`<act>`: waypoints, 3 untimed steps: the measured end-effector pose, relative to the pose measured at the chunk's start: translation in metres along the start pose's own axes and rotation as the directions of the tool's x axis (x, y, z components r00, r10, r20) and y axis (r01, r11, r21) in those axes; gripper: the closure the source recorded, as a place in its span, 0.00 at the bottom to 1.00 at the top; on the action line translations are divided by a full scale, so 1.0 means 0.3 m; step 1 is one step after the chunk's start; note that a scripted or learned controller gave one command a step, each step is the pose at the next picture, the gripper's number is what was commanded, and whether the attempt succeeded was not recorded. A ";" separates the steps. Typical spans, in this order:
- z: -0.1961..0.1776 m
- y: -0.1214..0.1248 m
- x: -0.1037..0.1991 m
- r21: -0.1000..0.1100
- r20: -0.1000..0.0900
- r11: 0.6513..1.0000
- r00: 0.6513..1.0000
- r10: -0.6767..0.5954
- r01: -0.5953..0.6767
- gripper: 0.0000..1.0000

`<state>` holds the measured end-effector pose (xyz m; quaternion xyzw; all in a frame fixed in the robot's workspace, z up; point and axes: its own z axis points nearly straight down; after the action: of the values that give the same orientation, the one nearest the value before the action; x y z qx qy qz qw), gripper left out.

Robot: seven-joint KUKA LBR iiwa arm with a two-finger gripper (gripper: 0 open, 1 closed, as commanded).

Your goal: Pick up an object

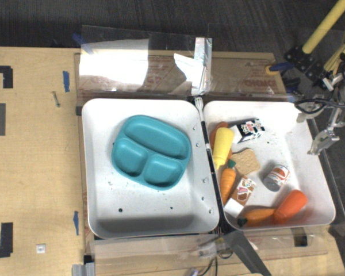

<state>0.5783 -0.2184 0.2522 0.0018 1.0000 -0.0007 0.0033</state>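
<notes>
The right bin holds several toy foods. A yellow corn-like piece lies at its left wall, with a black-and-white packet beside it and a tan cracker below. A small silver can sits mid-bin. An orange carrot, a small printed box, a second carrot and an orange pepper-like piece lie along the front. My gripper hangs at the bin's right rim, above and apart from all of them.
The left bin carries a teal divided plate. A clear plastic sheet and silver tape stand behind the bins. Yellow poles and cables crowd the upper right. Cardboard bench lies to the left.
</notes>
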 end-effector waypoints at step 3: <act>0.445 -0.011 0.319 0.001 0.003 0.999 0.999 -0.048 0.048 1.00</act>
<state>0.4835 -0.2216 0.1182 -0.0223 0.9997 -0.0014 0.0048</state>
